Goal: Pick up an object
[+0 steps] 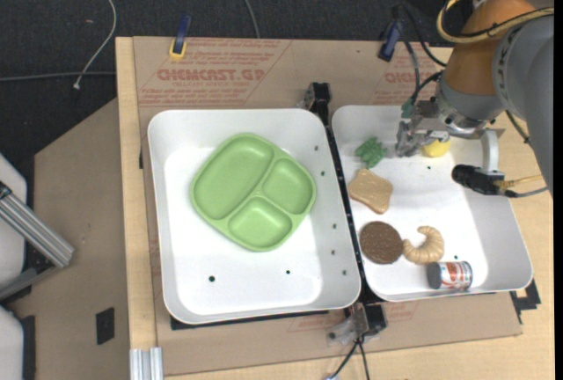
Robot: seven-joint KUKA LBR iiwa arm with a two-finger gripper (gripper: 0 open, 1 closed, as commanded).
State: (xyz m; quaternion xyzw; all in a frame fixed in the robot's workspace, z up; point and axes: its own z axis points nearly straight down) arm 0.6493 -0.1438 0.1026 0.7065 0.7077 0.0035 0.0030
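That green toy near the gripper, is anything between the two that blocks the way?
Nothing visible does. The gripper hangs just right of the green toy, with bare bin floor between them. The toast slice lies nearer the camera, out of the path.

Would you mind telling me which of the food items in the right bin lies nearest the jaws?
The yellow piece, right beside the gripper at the bin's far end. The green piece sits slightly farther left; the toast, cookie and croissant lie well nearer the camera.

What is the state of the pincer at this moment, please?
Pincer: cannot be told; it is low in the right bin, between the green toy and the yellow object.
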